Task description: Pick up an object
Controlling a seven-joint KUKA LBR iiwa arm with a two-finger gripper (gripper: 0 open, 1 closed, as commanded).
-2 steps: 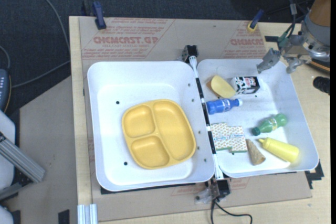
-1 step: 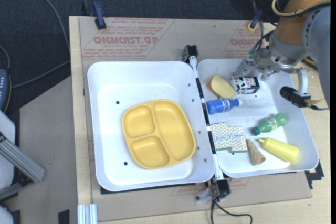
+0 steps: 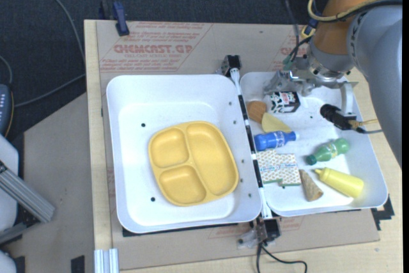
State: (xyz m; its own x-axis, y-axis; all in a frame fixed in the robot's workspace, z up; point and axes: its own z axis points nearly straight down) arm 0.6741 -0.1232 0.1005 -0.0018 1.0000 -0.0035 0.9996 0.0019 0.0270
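My gripper point(image 3: 291, 85) hangs low over the far end of the right bin point(image 3: 370, 156), under the orange-banded wrist. A small black-and-white object point(image 3: 283, 101) lies directly beneath its tip, touching or nearly touching it. Close by to the left are a brown round piece point(image 3: 256, 110) and a yellow wedge point(image 3: 271, 121). Further forward lie a blue bottle point(image 3: 275, 139), a patterned white packet point(image 3: 278, 167), a green bottle point(image 3: 329, 151), a yellow squeeze bottle point(image 3: 340, 181) and a brown cone point(image 3: 310, 185).
The left bin point(image 3: 128, 105) holds a yellow divided plate point(image 3: 193, 162). A black divider rail point(image 3: 248, 137) runs between the two bins. The arm's grey body covers the right bin's far right corner.
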